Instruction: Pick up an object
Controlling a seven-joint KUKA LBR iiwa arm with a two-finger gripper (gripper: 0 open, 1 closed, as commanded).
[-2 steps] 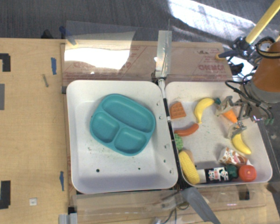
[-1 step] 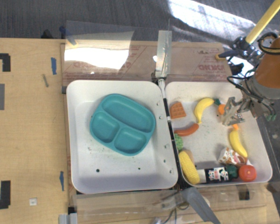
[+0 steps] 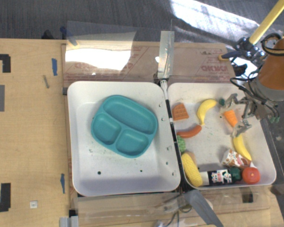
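Observation:
My gripper (image 3: 238,113) hangs low over the right side of the right bin (image 3: 213,92), reaching in from the right. Its fingers are spread open, one fingertip (image 3: 231,99) toward the back and the other toward the front. A small orange carrot (image 3: 231,118) lies on the bin floor just left of the gap between them, and nothing is clamped. A yellow banana (image 3: 242,147) lies right under the front finger. A second banana (image 3: 206,109) is further left.
The right bin also holds an orange wedge (image 3: 180,111), a red sausage (image 3: 190,131), a corn cob (image 3: 191,170), a dark bottle (image 3: 222,176), a tomato (image 3: 251,175) and a patterned slice (image 3: 234,159). The left bin (image 3: 80,174) holds a teal divided plate (image 3: 124,126).

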